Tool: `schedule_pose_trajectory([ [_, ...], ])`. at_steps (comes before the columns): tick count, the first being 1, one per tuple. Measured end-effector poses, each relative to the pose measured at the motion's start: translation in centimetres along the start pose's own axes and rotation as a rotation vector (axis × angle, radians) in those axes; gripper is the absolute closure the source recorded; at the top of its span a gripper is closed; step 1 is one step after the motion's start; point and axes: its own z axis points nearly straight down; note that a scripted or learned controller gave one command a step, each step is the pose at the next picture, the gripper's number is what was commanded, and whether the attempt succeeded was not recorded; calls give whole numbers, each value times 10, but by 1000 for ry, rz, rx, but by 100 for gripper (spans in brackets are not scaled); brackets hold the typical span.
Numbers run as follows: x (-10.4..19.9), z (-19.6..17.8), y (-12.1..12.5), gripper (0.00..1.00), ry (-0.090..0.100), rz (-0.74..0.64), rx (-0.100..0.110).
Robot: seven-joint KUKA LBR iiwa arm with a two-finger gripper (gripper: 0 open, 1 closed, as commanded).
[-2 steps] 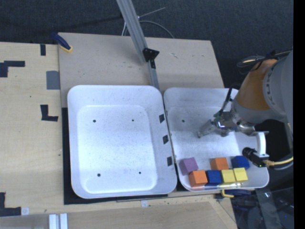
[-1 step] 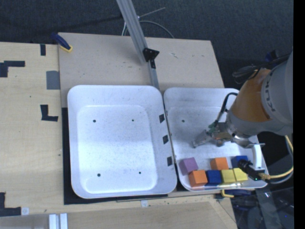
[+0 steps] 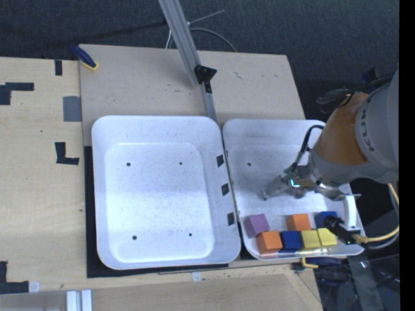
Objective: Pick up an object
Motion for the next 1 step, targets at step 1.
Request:
schedule_pose_trajectory([
  [1, -16, 0, -11, 0, -1, 1, 1],
])
